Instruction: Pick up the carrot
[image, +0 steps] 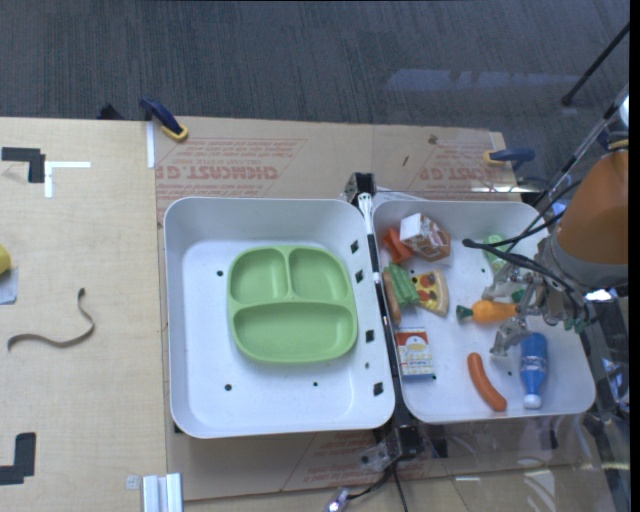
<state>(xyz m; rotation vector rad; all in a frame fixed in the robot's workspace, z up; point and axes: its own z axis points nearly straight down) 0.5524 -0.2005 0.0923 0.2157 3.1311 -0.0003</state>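
Orange carrot (492, 311) lies in the right bin (575, 400), just left of your claw (522, 312), between pizza slice (430, 291) and blue bottle (533, 366). You're at the approach step; I cannot tell the claw's opening. Next, likely centre over the carrot before closing.

Arm body: grey rounded housing of the robot arm (585, 262), smooth and matte
Band: broad orange curved band (598, 205) above the wrist, glossy plastic look
Cables: thin black cables (520, 235) running along the wrist
Gripper: small metal two-finger gripper (515, 318), silver-grey with dark fittings, details blurred
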